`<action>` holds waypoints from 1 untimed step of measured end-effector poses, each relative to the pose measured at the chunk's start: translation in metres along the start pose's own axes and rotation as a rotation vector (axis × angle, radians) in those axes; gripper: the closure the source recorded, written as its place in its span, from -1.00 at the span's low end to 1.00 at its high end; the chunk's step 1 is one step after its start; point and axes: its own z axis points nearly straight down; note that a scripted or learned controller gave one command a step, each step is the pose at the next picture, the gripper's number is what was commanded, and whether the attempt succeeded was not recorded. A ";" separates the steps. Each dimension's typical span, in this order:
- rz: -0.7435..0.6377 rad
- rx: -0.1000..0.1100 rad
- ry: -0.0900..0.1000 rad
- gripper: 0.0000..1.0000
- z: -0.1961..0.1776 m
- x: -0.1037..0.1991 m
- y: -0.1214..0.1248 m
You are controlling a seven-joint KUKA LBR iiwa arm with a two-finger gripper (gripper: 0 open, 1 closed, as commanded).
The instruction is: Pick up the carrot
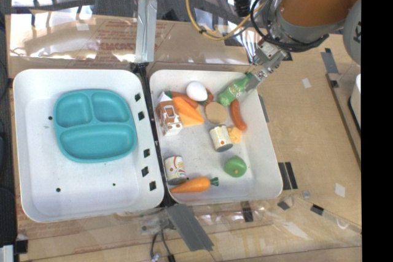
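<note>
The orange plastic carrot [191, 185] lay near the right white bin's [274, 162] front wall; the fingers' [258, 77] state looked unclear.

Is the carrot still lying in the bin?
Yes. The carrot lies flat by the right bin's near wall; the gripper is over the far corner.

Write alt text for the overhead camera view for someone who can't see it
A grey and orange robot arm reaches in from the right, its gripper at the right bin's far edge beside a green bottle, far from the carrot lying by the near wall. The left bin holds a teal divided plate.
</note>
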 end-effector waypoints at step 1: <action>-0.098 0.003 0.004 1.00 -0.021 0.000 -0.004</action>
